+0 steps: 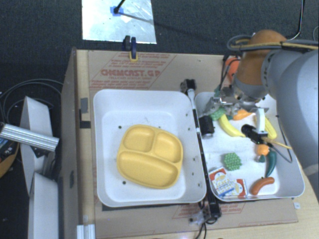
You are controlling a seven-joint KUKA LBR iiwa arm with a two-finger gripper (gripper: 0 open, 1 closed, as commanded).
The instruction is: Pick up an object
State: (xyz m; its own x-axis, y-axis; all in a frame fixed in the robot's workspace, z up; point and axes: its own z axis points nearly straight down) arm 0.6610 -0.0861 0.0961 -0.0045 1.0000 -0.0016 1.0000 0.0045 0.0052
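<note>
Fingers hidden, cannot tell their state, gripper [224, 103] low at the right bin's [294, 183] eleven o'clock corner, over a green piece [217, 115] and banana [228, 127], yellow divided plate [149, 156] alone in the left bin [107, 148].

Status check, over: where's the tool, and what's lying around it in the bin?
Tool low at right bin's far end. Green piece and banana right beneath. Nothing seen between fingers. Yellow tray alone in left bin.
</note>
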